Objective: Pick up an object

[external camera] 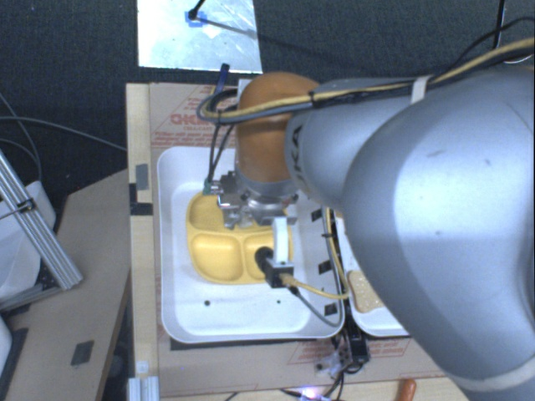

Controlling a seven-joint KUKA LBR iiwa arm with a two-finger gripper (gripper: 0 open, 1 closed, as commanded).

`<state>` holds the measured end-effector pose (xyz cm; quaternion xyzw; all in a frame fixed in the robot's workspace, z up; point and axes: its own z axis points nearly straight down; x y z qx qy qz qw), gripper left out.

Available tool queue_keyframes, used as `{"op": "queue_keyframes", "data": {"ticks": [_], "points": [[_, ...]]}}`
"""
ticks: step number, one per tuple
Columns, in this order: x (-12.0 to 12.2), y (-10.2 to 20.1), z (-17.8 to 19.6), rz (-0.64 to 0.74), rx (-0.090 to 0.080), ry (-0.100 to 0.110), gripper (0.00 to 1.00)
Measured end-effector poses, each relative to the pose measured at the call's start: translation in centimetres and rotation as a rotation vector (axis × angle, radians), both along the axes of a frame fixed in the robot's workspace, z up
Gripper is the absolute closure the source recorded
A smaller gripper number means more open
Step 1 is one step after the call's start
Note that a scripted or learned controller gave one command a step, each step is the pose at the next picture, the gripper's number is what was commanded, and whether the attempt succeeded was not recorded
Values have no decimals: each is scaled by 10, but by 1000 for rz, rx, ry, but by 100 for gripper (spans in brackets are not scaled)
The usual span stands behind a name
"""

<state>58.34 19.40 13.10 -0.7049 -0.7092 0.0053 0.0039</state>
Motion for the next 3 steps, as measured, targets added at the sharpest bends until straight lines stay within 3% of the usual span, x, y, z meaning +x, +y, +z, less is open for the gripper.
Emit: {"op": "queue_keyframes", "data": {"ticks": [1,2,3], "points": [[-86,34,186,5,12,-25,100],[-97,41,230,0,6,-18,100],[-51,39,110,-7,-2,-7,100]]}}
